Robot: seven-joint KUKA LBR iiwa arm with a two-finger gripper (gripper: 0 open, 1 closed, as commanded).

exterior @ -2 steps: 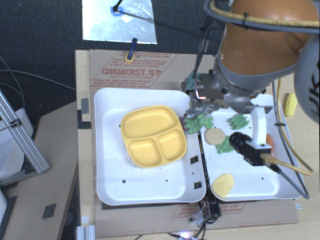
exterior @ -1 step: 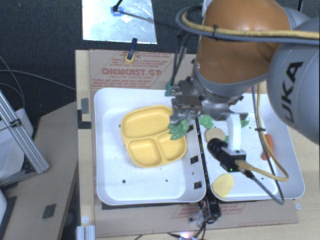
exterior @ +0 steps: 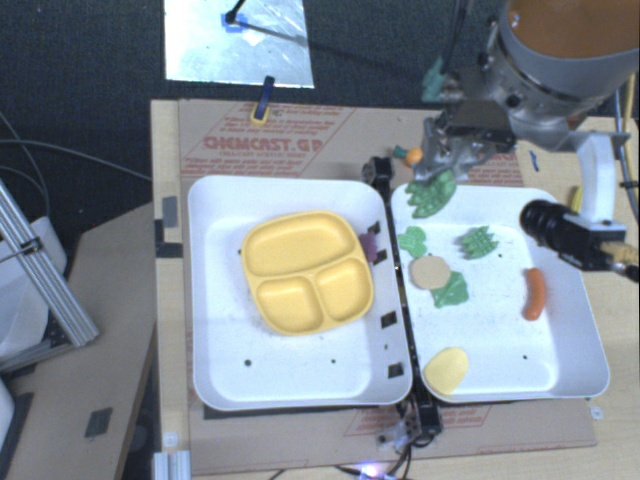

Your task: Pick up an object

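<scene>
The arm [exterior: 570,28] reaches in from the right, wrist pointed downward.

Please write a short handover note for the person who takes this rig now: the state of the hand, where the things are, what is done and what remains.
Hand: above the far edge of the right bin, directly over a green leafy piece. I cannot tell if it grips the piece.
Right bin: three more green pieces, a tan disc, a sausage and a yellow piece near the front edge.
Left bin: a yellow divided tray.
Done: nothing is clearly lifted.
Left: confirm the grasp, then lift one object.
</scene>
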